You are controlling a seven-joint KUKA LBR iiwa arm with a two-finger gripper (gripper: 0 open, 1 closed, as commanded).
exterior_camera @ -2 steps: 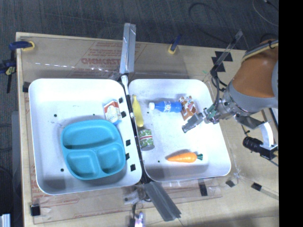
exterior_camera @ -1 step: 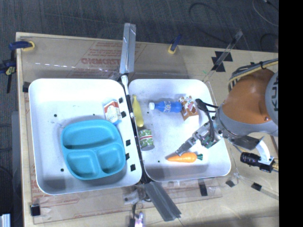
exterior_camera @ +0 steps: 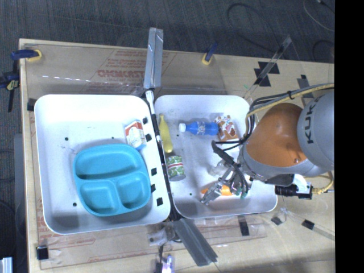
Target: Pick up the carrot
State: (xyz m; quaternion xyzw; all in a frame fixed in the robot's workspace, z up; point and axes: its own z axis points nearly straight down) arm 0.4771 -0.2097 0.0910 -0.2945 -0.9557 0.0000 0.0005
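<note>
The carrot [exterior_camera: 223, 191] is a small orange piece lying near the front edge of the right bin [exterior_camera: 193, 104]. My gripper [exterior_camera: 218, 190] is down over it, with metal fingers [exterior_camera: 209, 195] at the carrot's left end. The carrot sits right at the fingertips, touching or nearly so. The arm's orange band and grey wrist hang over the bin's right side and hide part of the floor there.
The right bin also has a banana [exterior_camera: 165, 134] along its left wall, a blue bottle [exterior_camera: 199, 129], a small printed packet [exterior_camera: 227, 127] and a green can [exterior_camera: 174, 167]. The left bin [exterior_camera: 57, 118] bears a blue divided tray [exterior_camera: 112, 178] and a red-white carton [exterior_camera: 134, 133].
</note>
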